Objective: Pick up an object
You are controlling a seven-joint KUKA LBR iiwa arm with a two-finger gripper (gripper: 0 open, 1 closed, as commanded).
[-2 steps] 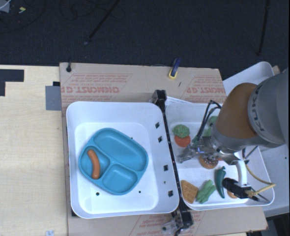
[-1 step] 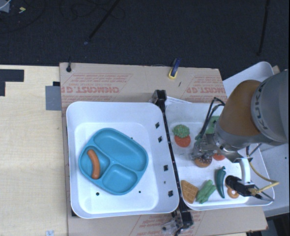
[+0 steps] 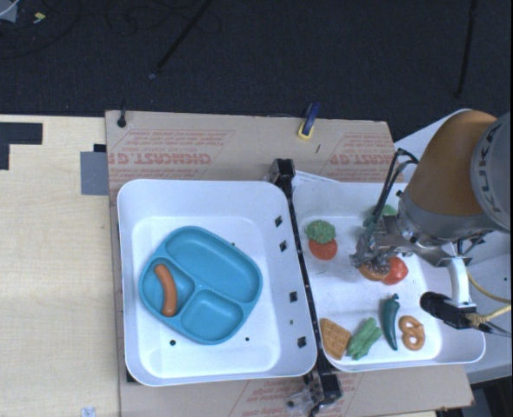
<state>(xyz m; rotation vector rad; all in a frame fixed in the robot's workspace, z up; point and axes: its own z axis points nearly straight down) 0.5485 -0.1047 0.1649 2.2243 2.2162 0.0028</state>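
Lying closest to the lower edge of the frame, in the right bin (image 3: 465,351), are four small food toys in a row: a tan waffle-like piece (image 3: 334,337), a light green vegetable (image 3: 363,337) touching it, a dark green pepper (image 3: 389,321) and a brown pretzel (image 3: 411,332) at lower right. In the left bin (image 3: 143,207), at lower centre of the frame, a blue divided plate (image 3: 226,272) holds an orange sausage (image 3: 165,288) in its left compartment. A little higher in the right bin, near the divider between the bins, there is a red toy with a green leafy top (image 3: 322,239). To the right of it the gripper (image 3: 371,254) hangs low over a red tomato-like toy (image 3: 391,272); it seems to touch the toy's left side, but whether the gripper is open or closed on the toy I cannot tell, because the dark metal parts cover it. Above that, at middle right of the frame, the grey arm with its orange band (image 3: 452,168) comes in from the right edge. Under both bins lies brown cardboard (image 3: 204,150), with a blue and yellow clamp (image 3: 309,122) at its upper edge
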